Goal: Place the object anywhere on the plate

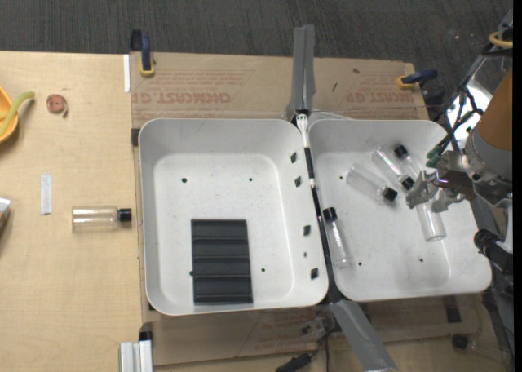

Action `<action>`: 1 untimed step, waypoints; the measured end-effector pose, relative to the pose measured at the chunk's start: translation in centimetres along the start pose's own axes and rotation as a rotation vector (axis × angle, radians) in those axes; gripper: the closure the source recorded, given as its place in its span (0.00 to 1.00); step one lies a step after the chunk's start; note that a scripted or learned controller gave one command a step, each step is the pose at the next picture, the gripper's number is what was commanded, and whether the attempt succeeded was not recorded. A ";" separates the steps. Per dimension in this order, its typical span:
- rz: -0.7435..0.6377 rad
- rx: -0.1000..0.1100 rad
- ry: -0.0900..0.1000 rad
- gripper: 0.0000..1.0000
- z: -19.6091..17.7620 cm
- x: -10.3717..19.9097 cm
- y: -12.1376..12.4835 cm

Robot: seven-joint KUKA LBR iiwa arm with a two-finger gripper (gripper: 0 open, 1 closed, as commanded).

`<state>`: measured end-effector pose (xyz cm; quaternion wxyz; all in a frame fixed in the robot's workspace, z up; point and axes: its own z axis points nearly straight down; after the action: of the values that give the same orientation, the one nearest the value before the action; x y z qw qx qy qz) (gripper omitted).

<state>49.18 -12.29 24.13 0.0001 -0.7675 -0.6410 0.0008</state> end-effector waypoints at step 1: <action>0.000 0.000 0.000 0.00 0.0 0.0 0.0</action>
<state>49.18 -12.30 24.14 0.0001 -0.7675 -0.6410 0.0008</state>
